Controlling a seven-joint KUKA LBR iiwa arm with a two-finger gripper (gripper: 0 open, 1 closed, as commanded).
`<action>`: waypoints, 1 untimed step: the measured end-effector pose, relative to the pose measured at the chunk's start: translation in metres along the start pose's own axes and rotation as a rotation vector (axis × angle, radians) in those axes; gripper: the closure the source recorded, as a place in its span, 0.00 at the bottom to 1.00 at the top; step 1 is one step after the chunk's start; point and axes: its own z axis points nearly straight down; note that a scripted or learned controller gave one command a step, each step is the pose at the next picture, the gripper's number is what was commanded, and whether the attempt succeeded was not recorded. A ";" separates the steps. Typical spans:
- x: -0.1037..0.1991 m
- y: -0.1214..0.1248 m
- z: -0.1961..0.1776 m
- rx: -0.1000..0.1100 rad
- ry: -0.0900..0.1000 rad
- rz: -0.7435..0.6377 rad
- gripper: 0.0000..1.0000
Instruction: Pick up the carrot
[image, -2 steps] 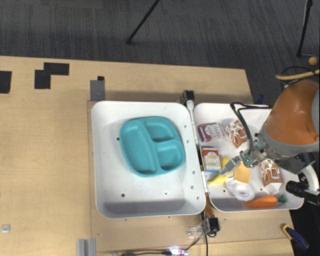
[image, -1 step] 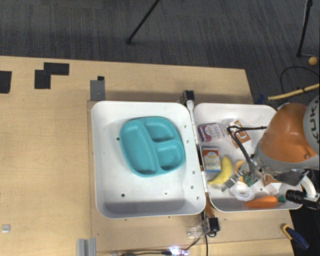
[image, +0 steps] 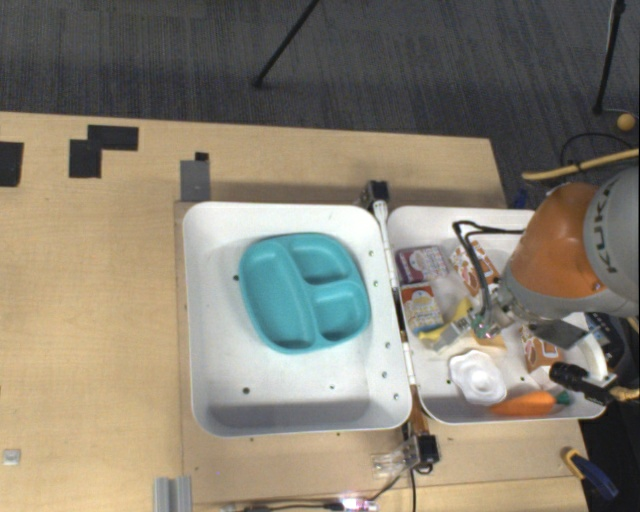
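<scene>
Looking down from the fixed overhead camera, the pale wooden surface (image: 90, 330) carries two shallow white bins side by side: the left white bin (image: 215, 400) holds a teal plastic divided plate (image: 302, 292), and the right white bin (image: 432, 408) is crowded with small packets and toys. The orange plastic carrot with a green tip (image: 524, 404) lies flat along the near rim of the right bin, just beside a white round lidded cup (image: 477, 377). The grey arm with its orange band (image: 560, 255) reaches in from the right, and its hand (image: 487, 322) hangs over the middle of that bin, above the clutter of packets (image: 423, 300) and apart from the carrot. Whether that hand is spread or closed cannot be told from this angle, and nothing can be seen in its grasp. By my reading the task is at the approach stage, with the carrot ungrasped; the next move calls for shifting toward the near rim, lining up across the carrot's narrow width, and descending without knocking the cup.
</scene>
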 end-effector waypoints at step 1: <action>0.058 0.022 -0.102 -0.003 0.003 -0.119 0.00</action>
